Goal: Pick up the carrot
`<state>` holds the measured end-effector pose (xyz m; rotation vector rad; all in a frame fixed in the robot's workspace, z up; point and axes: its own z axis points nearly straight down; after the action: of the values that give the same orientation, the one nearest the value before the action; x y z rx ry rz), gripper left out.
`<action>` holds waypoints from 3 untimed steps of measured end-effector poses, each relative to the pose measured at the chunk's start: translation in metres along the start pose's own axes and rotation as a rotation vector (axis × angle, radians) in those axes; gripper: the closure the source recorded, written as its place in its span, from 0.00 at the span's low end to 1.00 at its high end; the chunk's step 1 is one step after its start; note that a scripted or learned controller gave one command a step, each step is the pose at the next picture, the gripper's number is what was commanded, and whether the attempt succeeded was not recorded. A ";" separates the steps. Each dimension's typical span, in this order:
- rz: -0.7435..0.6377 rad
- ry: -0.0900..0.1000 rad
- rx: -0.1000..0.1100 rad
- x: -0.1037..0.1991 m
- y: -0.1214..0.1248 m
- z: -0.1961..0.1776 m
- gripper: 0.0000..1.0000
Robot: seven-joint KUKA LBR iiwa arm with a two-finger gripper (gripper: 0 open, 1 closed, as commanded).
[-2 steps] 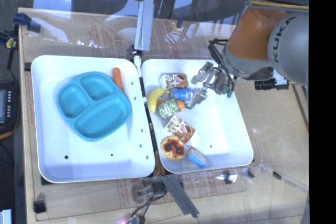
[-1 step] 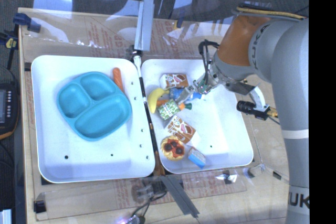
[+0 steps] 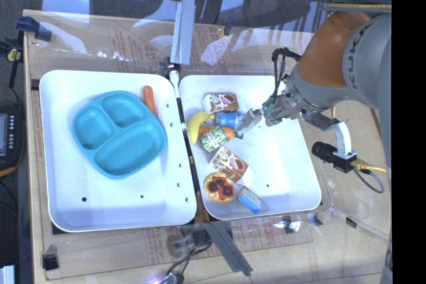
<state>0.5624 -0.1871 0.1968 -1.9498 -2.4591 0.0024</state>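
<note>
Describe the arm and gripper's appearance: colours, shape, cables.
The arm is bulky and rounded, grey with a broad orange band above the wrist. A thin black cable loops beside the wrist. The gripper is small and metallic grey, with slender fingers.

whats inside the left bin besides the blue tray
In the left bin, an orange carrot lies beside the blue divided tray's upper right edge, near the wall between the bins. Whatever is under the tray is covered.
</note>
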 end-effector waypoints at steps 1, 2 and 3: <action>-0.011 0.000 0.001 -0.005 0.039 0.072 0.00; -0.462 -0.004 -0.004 0.003 0.047 0.042 0.00; -0.693 -0.021 -0.020 0.007 0.041 0.071 0.00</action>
<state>0.6007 -0.1711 0.1256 -1.0070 -3.0019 -0.0037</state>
